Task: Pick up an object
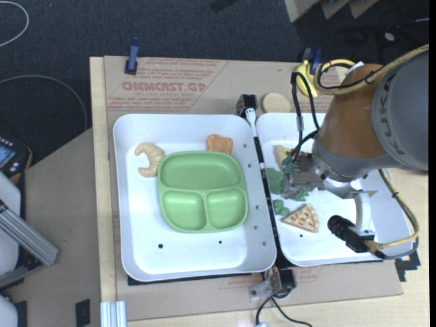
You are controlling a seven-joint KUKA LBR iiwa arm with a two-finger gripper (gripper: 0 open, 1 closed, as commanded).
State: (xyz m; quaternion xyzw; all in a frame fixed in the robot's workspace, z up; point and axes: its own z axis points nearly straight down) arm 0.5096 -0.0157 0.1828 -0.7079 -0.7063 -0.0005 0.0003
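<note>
Hidden: green leafy toy (pixel 275 180) partly under gripper (pixel 297 181), right of green three-compartment plastic tray (pixel 202 190).
Gripper state: cannot tell.
Arm: reaching in low beside the tray.

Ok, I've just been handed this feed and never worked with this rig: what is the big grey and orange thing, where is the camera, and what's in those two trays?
One fixed camera looks down at a slant on a bench. The grey and orange thing is a robot arm reaching in from the right. Its gripper is low over the right bin, above some green pieces; whether it holds anything cannot be told. A pizza slice toy lies beside them. The left bin holds a green divided plate, a croissant and a small orange piece.
</note>
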